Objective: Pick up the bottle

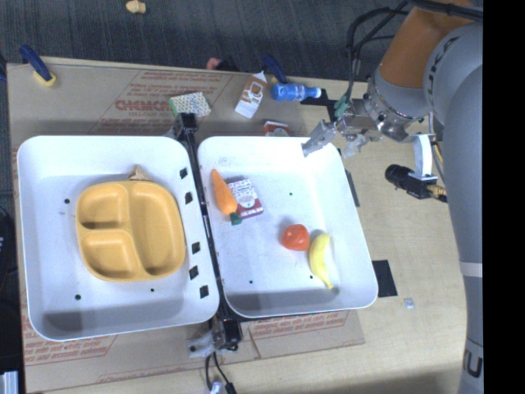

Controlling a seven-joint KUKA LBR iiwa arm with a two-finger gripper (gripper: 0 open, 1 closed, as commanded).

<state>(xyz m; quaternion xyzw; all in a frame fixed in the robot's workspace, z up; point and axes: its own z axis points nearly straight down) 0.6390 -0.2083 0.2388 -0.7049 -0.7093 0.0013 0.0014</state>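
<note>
Blue bottle (294, 93) lies behind bins, label unreadable

Single fixed camera above the bench, looking obliquely down on two shallow white plastic bins (271, 298) lying side by side at mid-distance; the grey, orange-banded arm (447, 72) enters right of them.

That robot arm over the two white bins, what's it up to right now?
The arm's claw hangs over the back right corner of the right bin, with nothing seen between its fingers. The blue bottle it is meant to pick up lies outside the bins on the bench behind. In that bin sit a carrot, a small carton, a tomato and a banana.
</note>
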